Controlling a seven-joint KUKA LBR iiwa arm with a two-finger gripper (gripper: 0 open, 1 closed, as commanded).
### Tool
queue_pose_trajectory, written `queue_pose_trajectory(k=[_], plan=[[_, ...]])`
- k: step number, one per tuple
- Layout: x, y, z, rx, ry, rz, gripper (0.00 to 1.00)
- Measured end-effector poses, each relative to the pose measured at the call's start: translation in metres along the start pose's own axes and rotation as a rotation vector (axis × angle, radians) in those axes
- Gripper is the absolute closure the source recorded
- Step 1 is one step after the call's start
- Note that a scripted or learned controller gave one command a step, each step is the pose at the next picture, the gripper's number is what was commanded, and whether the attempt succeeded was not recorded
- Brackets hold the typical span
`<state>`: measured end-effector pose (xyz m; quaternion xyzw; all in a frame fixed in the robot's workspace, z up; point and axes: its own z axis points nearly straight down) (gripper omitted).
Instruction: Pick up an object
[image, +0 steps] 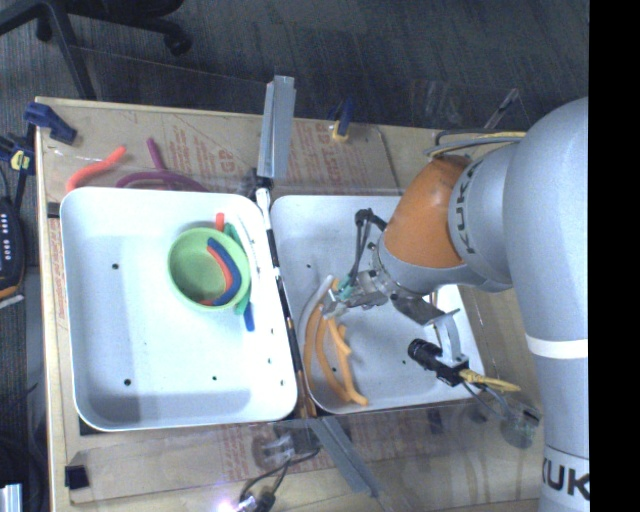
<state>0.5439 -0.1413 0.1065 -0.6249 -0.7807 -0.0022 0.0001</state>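
Here tool (338, 297) by orange strips (340, 352), rt bin (320, 225); green bowl (195, 265) well apart; grip unclear.

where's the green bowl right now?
Camera view: the green bowl sits in the left bin, in its upper right part, close to the wall that faces the right bin.

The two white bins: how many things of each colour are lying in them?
Green bowl: 1
Red scoop: 1
Blue scoop: 1
Orange curved strips: 2, as far as I can tell
Total: 5
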Motion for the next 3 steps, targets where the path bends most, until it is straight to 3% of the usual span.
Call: queue_pose_trajectory(k=[1, 2, 3], plan=[[0.0005, -0.0011, 0.0013, 0.003, 0.001, -0.001, 0.00], [0.0003, -0.0007, -0.0083, 0.004, 0.001, -0.004, 1.00], [0.0003, -0.0007, -0.0083, 0.005, 0.000, -0.005, 0.00]])
